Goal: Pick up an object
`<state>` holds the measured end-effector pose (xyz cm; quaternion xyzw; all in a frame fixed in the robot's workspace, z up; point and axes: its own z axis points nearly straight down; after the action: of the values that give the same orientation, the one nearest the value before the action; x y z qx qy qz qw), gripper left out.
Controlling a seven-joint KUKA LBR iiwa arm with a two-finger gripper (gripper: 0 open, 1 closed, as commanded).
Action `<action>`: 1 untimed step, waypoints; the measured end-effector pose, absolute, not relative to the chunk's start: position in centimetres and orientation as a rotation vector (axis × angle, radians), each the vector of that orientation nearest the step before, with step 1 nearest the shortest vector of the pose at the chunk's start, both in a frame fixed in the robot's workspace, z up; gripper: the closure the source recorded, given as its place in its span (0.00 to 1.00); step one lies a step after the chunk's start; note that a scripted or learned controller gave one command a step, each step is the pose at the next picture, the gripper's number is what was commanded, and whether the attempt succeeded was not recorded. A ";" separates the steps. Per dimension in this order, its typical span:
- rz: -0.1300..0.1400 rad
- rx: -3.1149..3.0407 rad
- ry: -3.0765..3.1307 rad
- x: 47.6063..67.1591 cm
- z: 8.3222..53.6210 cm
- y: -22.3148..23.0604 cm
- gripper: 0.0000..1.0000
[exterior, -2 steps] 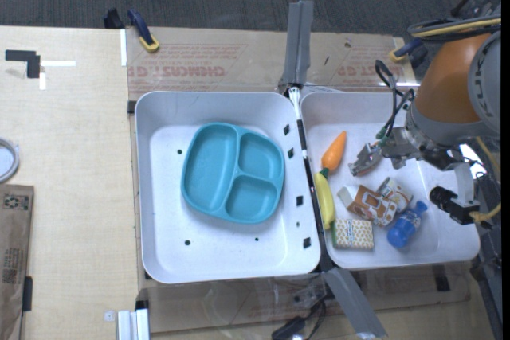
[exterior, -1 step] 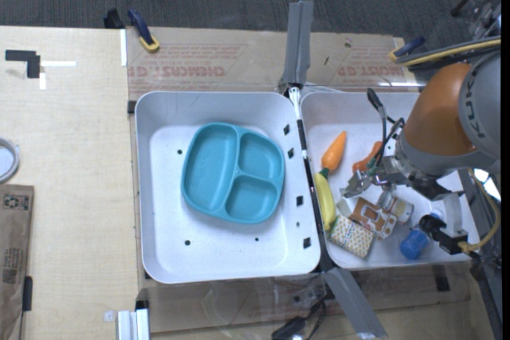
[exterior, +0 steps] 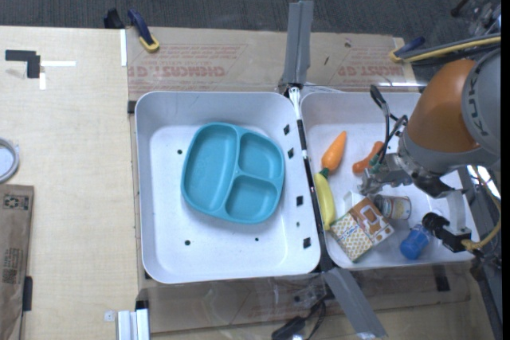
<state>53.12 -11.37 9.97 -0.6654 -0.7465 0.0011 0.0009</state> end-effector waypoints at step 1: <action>0.004 -2.089 -2.344 53.1 10.0 -11.4 0.00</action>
<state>53.12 -11.38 9.97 -0.6653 -0.7466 0.0011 0.0009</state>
